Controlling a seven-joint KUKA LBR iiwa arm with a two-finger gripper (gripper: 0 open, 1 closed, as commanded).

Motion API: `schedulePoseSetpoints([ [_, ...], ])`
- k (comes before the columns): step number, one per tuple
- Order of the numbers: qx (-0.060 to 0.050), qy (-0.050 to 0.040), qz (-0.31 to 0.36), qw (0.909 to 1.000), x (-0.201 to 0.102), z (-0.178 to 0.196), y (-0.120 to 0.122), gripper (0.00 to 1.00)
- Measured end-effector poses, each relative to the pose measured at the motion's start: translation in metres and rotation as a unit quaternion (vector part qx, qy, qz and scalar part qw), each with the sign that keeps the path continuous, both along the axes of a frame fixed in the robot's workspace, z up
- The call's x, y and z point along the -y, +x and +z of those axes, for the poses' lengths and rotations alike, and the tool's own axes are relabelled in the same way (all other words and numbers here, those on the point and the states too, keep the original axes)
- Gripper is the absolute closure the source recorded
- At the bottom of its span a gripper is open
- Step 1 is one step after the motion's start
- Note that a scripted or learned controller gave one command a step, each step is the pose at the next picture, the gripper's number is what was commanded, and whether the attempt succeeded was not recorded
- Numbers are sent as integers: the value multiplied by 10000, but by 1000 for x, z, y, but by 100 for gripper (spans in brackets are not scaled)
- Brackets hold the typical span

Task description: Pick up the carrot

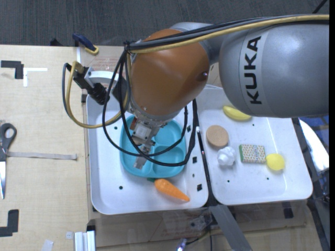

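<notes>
The gripper (140, 149) hangs over the blue tray (175, 140) in the left bin (99, 187), with nothing caught in it. Whether it is spread or pressed together I cannot tell from here, since the arm's orange band (167, 75) and a tangle of black cables (112, 135) cover most of it.

The carrot (171, 189) lies on the floor of the left bin, just past the tray's near edge and close to the bin's front right corner, apart from the gripper.

In the right bin (251, 190) a tan disc (217, 136) sits near the left wall, with a white crumpled lump (226, 156) just in front of it. A speckled block (252, 153) lies toward the middle, a lemon (275, 162) just right of it, and a banana (236, 113) at the back edge, partly under the arm (282, 61).

On the bench (42, 192) by its left edge lie scissors (5, 156).
</notes>
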State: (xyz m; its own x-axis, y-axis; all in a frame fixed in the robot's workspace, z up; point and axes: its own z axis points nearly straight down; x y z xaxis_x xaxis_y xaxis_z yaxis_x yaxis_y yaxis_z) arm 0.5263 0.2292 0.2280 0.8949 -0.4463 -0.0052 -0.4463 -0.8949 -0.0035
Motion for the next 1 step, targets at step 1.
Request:
schedulePoseSetpoints([
  [1,5,-7,1267,9919,32,-44,-28,0],
])
